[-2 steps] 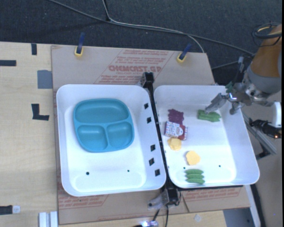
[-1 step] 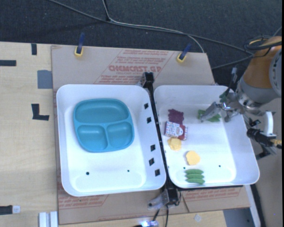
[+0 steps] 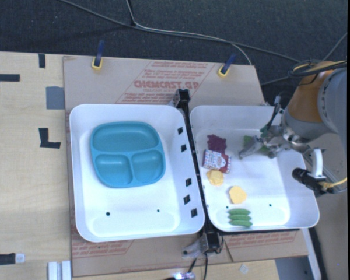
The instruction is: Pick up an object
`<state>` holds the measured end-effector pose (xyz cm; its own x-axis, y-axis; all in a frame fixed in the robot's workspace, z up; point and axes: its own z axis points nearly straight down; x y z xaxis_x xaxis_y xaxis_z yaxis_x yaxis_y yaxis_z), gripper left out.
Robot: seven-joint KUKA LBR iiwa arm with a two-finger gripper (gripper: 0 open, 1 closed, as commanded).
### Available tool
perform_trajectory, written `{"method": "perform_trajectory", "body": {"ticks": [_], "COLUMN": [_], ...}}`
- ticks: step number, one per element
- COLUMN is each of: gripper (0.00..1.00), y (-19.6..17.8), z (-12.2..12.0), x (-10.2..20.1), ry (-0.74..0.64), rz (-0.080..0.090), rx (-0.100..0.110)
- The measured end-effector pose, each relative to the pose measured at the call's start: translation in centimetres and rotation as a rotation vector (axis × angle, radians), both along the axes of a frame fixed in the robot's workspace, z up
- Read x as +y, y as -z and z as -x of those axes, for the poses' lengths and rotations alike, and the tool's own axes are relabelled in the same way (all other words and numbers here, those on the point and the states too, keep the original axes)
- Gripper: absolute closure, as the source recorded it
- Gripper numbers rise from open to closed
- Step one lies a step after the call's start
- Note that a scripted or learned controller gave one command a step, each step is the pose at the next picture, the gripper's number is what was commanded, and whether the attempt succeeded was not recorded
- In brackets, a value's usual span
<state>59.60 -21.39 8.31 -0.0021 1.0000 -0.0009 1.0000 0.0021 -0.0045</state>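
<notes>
2 white bins on counter. Left bin: 1 blue divided plate. Right bin: 1 dark red packet, 1 small printed packet, 2 yellow pieces, 1 green pea pod bunch. Pincer low over right bin, just right of packets; released or clenched, cannot tell.

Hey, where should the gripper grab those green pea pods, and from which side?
Likely from straight above, closing across the short width of the pea pods. They lie flat with their long side running left to right, near the right bin's front wall, apart from the yellow piece behind them, so there is room.
</notes>
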Motion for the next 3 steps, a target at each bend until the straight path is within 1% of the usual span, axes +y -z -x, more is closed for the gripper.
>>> {"method": "perform_trajectory", "body": {"ticks": [1, 2, 3], "gripper": [1.00, 1.00, 1.00], "y": [-1.1, -6.1, -11.5], "z": [-0.1, -0.6, -1.6], "x": [-0.1, -0.9, -0.4], "ry": [-0.002, 0.000, -0.001], "rz": [0.003, -0.001, -0.001], "rx": [-0.002, -0.003, -0.005]}}
